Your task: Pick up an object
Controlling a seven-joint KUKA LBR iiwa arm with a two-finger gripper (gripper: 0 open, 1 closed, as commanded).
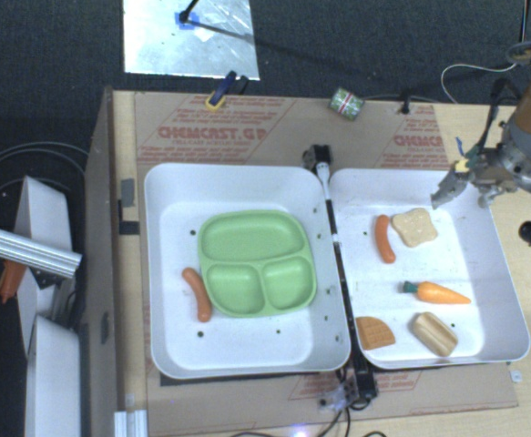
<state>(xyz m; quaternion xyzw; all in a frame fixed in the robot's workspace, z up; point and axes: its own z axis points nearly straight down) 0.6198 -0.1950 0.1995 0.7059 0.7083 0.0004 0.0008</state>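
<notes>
The right bin (497, 271) holds a sausage (385, 238), a slice of toast (415, 227), a carrot (438, 291), a brown bread roll (433, 333) and an orange-brown wedge (375, 332). My gripper (465, 188) hangs over the bin's far right corner, up and to the right of the toast, with its fingers spread and nothing between them. In the left bin (169, 244) lies a green divided plate (256, 262) with a second sausage (197, 294) beside its left edge.
A small green can (346, 103) and a yellow-and-blue clip (221, 92) lie on the cardboard behind the bins. A shiny sheet (190, 25) lies on the floor further back. Cables and metal parts sit at the left.
</notes>
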